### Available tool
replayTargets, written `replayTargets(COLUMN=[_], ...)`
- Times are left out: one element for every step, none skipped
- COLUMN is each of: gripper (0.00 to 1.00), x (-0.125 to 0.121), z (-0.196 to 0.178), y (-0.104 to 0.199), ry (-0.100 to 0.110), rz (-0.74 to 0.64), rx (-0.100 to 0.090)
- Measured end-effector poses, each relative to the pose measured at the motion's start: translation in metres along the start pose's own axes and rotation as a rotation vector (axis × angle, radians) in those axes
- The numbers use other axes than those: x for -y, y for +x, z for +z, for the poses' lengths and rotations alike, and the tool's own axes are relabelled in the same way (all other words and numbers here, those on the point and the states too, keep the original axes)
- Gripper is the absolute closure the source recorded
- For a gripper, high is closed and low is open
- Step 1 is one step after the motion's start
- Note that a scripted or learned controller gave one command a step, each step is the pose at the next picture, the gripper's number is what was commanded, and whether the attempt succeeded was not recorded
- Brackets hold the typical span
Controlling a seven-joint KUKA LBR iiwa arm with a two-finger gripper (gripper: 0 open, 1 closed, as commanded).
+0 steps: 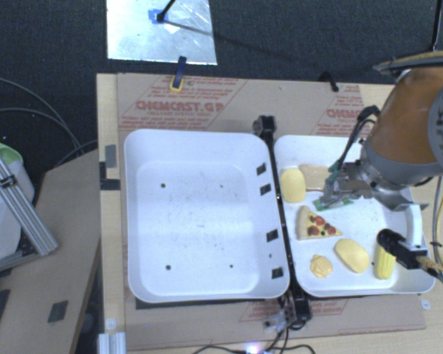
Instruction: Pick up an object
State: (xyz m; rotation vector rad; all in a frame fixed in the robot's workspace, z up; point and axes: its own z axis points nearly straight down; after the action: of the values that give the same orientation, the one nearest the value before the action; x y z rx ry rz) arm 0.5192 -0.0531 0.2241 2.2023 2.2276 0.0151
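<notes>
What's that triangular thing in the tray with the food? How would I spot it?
Look in the right-hand white bin, the one holding the toy food. Near its middle, just below the robot's tool, lies a toy pizza slice. Among its plain yellow neighbours, it alone is a wedge with red spots.

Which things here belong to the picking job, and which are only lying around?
Job: gripper; right bin; in it a pizza slice, yellow lemon, potato, corn, small orange piece.

Lying about: left bin; metal sheet; cardboard.
</notes>
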Motion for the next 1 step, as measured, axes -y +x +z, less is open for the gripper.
replayTargets(gripper=[1.0], x=[0.0318], z=[-0.0306], y=[0.052], ry=[0.01], rz=[0.003], rx=[-0.001])
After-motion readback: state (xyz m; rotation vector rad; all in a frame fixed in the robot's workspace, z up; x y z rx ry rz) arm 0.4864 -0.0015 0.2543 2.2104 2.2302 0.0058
